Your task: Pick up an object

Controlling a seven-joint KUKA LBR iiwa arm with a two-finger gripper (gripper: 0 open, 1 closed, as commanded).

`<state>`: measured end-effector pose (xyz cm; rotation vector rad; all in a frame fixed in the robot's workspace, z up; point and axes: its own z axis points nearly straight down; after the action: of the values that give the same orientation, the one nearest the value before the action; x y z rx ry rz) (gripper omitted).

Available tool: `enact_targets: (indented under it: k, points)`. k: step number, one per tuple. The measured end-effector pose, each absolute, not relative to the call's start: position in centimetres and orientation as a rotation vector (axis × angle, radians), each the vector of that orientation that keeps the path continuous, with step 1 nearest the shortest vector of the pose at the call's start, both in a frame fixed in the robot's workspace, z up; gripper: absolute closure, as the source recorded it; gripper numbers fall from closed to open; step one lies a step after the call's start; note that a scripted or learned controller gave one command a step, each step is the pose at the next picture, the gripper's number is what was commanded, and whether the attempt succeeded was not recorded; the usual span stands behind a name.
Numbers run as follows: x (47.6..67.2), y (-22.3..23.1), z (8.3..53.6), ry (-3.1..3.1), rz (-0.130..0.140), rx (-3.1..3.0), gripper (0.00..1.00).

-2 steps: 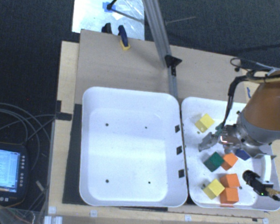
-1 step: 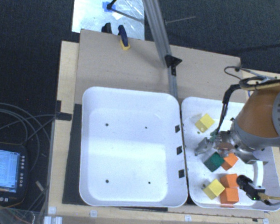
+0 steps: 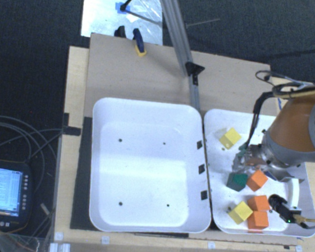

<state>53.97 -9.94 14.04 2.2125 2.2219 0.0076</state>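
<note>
In the right bin (image 3: 217, 121) lie several small blocks: a yellow one (image 3: 230, 137) near the back left, a dark green one (image 3: 237, 181) in the middle, an orange one (image 3: 257, 180) just right of it, two more orange ones (image 3: 260, 202) (image 3: 258, 220) toward the front, and a yellow one (image 3: 240, 212) at the front left. My gripper (image 3: 245, 162) hangs low over the bin, directly above the green block and beside the orange one. The wrist hides the fingertips.
The left bin (image 3: 141, 166) is a wide white tray beside the right one. A grey tripod leg (image 3: 181, 40) slants down to the bins' back edge. A teach pendant (image 3: 0, 192) with cables lies on the floor at the left.
</note>
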Motion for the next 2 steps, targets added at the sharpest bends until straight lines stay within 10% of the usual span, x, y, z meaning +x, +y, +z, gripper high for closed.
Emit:
enact_targets:
  k: [2]
  points:
    - [54.2,-9.0,23.0,2.224,0.007,2.211,1.0]
